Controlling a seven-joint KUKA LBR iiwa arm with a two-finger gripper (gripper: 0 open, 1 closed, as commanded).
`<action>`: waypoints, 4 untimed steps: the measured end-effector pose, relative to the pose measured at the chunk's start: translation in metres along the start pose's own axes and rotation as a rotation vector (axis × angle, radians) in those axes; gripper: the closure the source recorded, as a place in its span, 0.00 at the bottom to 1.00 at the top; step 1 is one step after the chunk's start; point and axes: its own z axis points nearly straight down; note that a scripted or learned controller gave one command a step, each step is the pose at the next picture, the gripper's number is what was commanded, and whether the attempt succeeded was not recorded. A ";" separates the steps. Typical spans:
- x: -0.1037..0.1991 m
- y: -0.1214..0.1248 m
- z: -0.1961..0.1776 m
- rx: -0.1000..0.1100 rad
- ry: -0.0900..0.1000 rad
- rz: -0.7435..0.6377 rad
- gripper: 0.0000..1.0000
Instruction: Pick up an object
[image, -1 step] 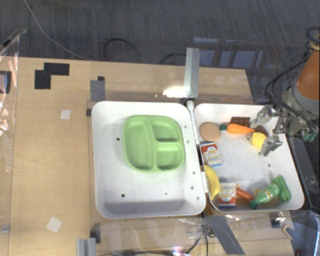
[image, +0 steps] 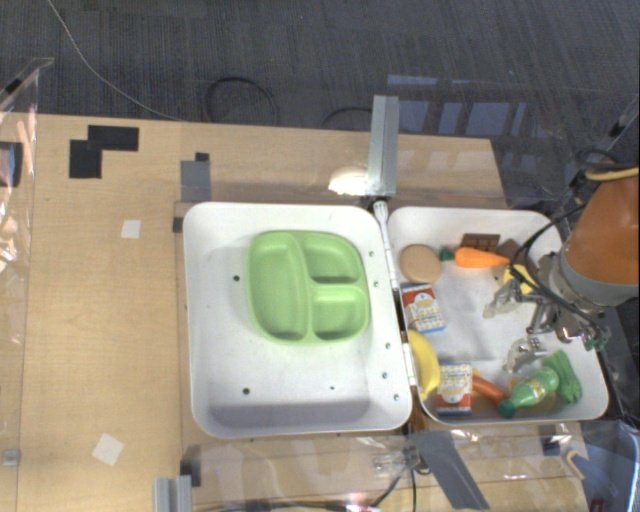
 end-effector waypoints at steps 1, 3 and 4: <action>-0.070 -0.035 -0.031 0.008 -0.015 -0.318 0.00; -0.106 0.020 0.012 0.011 -0.026 -0.384 1.00; -0.103 -0.003 -0.136 0.016 -0.024 -0.477 1.00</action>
